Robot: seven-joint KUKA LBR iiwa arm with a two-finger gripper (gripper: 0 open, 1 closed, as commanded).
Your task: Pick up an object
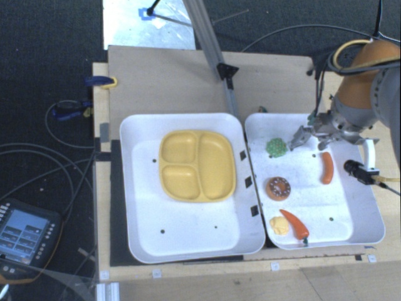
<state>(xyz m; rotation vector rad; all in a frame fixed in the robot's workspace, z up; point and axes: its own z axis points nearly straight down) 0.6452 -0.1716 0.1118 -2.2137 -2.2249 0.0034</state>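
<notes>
Here the two-finger gripper [307, 139] hovers with fingers spread and holding nothing at the upper right of the frame, just beside the small green broccoli-like toy [276, 147] in the right white bin [376, 231]. Centring over it before descending seems wise. No writing is readable.

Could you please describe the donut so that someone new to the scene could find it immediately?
Look in the right-hand white bin. Near its middle lies the donut, below the green broccoli. It is the only round brown ring there.
</notes>
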